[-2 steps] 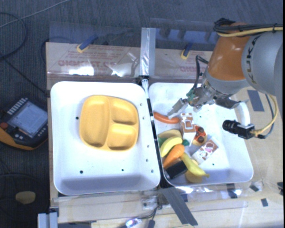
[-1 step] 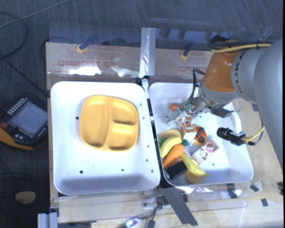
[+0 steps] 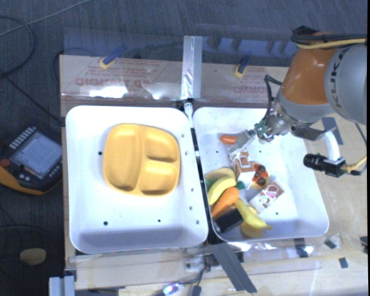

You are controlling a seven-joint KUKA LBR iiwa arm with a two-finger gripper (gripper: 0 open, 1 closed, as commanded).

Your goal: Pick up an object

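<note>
The right bin (image 3: 302, 224) holds a heap of toy food: a banana (image 3: 250, 217), a carrot (image 3: 225, 201), a yellow-green fruit (image 3: 217, 179), a black block (image 3: 229, 221), small printed packets (image 3: 242, 163) and a small orange-red piece (image 3: 228, 139) near the bin's back left. The gripper (image 3: 263, 130) hangs low over the back of this bin, just right of the orange-red piece and above the packets. Nothing shows between its fingers.
The left bin (image 3: 86, 227) carries a yellow divided tray (image 3: 140, 159). A metal strip (image 3: 191, 73) runs between the bins at the back. A handheld pendant (image 3: 26, 159) lies on the floor at left. The arm's grey and orange body (image 3: 314, 79) overhangs the right bin's back right corner.
</note>
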